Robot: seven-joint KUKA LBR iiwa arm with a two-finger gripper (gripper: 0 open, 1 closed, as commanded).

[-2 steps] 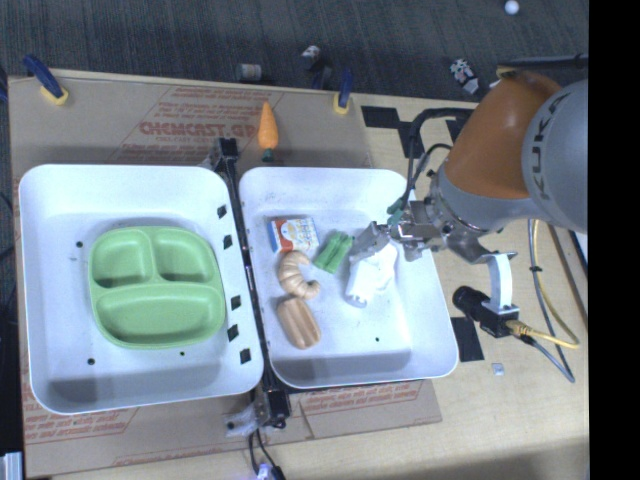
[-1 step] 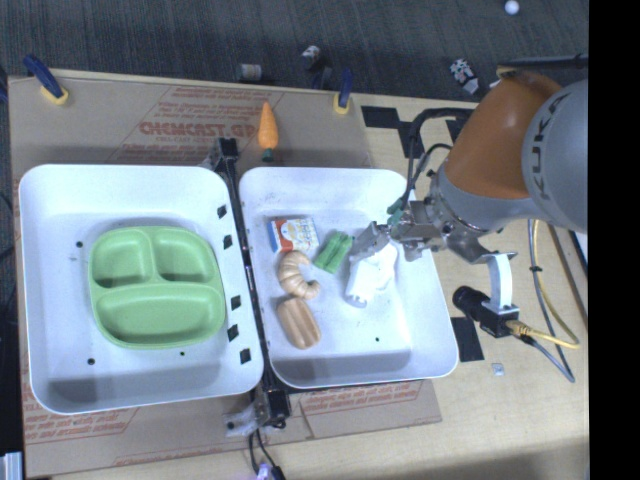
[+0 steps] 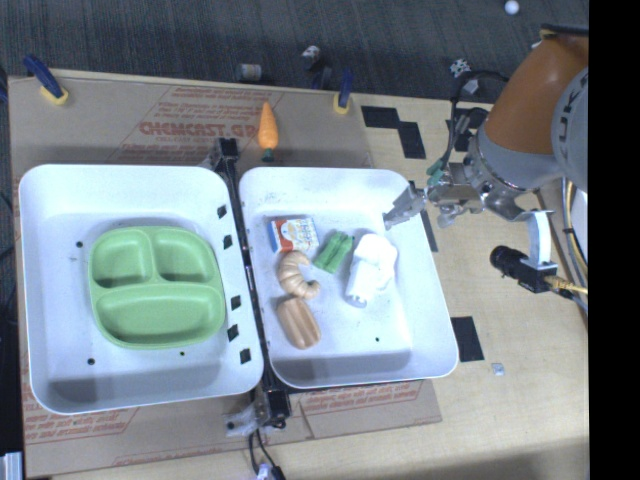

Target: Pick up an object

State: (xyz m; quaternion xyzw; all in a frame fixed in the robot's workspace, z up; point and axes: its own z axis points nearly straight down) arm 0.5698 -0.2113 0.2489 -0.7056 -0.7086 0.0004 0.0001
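Note:
My gripper (image 3: 402, 210) hangs over the far right corner of the right bin (image 3: 432, 318), with nothing seen in it. Just below and left of it lies a white cylinder-shaped container (image 3: 368, 266). A green object (image 3: 335, 251) lies beside that, and a small red, white and blue carton (image 3: 293, 234) rests further left. A tan twisted pastry (image 3: 297, 275) and a brown bread roll (image 3: 298, 323) lie in the bin's left half.
The left bin (image 3: 40, 368) holds a green divided plate (image 3: 155, 286). An orange carrot-like toy (image 3: 267, 126) sits on the cardboard behind the bins. Blue clamps (image 3: 45, 78) hold the cardboard's far edge.

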